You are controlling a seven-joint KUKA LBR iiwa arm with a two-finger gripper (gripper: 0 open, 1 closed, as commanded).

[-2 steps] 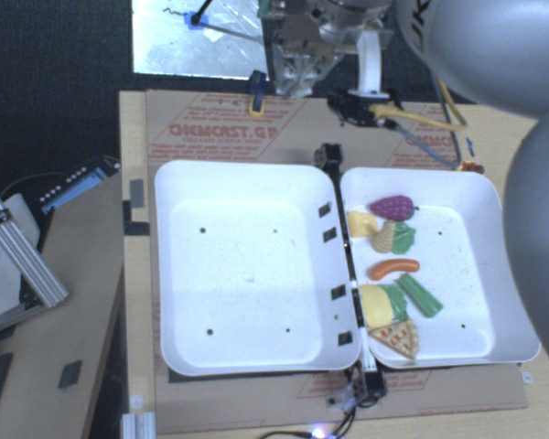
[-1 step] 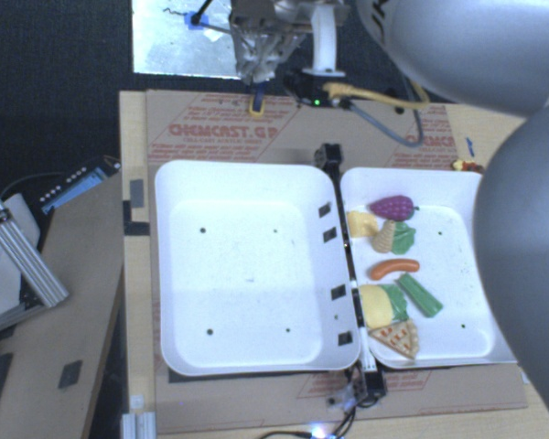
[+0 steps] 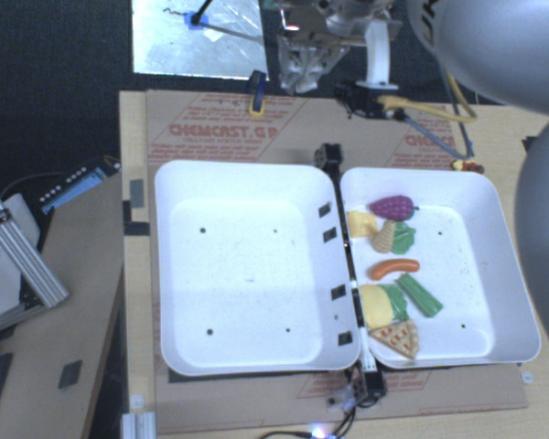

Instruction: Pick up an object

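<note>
Sausage (image 3: 395, 268), long axis crosswise in the right bin (image 3: 494, 245), lay well below and right of the gripper (image 3: 297, 76), whose opening could not be told.

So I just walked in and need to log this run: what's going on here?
A grey arm reaches in from the right, its gripper at the top of the view, beyond the two white bins and well away from the toys. Nothing shows between its fingers. The toy food sits along the left side of the right bin: grapes, corn, a sausage, a green piece and a pizza slice. No pick has started.
</note>
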